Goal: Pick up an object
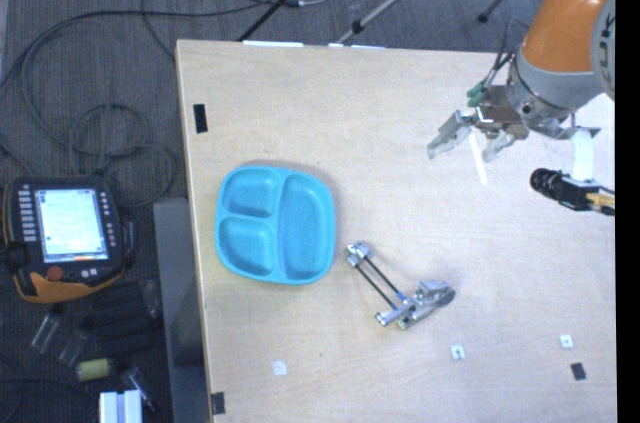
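Seen from above, at a slant. Reaching in from the far right: the arm [565, 21], with its orange band high in the corner and the wrist turned toward the left. At its end the gripper [470, 143], over the far right part of the pale wooden table [400, 91], fingers spread apart and nothing between them. Cannot tell how high over the surface.

Well apart from the gripper, toward the near left: a blue divided plate [277, 224], lying flat, three compartments, all bare. Just beside its right near corner, but not touching: a metal clamp tool [398, 289], lying slantwise, two thin rods running from a small head near the plate down to a thicker grey end on the right.

Wide bare wood between the gripper and both things, and also along the far edge. Plate close to the left edge of the table, with a small black mark [200, 118] further along that edge. On the dark floor at the left: a hand controller with a screen [65, 231] and loose cables [110, 126].
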You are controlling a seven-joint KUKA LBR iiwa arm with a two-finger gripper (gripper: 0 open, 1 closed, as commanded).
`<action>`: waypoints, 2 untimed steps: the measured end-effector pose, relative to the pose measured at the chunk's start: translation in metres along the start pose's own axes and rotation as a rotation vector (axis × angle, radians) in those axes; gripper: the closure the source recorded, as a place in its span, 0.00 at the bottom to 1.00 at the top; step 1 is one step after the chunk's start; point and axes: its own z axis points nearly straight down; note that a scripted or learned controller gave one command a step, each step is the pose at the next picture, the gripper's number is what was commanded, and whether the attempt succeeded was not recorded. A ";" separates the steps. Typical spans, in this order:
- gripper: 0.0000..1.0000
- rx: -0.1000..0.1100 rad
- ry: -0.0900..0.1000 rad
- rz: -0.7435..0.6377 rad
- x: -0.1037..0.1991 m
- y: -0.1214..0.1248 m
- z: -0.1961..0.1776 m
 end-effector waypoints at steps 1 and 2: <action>0.00 -0.002 -0.003 0.162 0.032 -0.037 -0.089; 0.00 -0.002 -0.005 0.074 0.017 -0.046 -0.136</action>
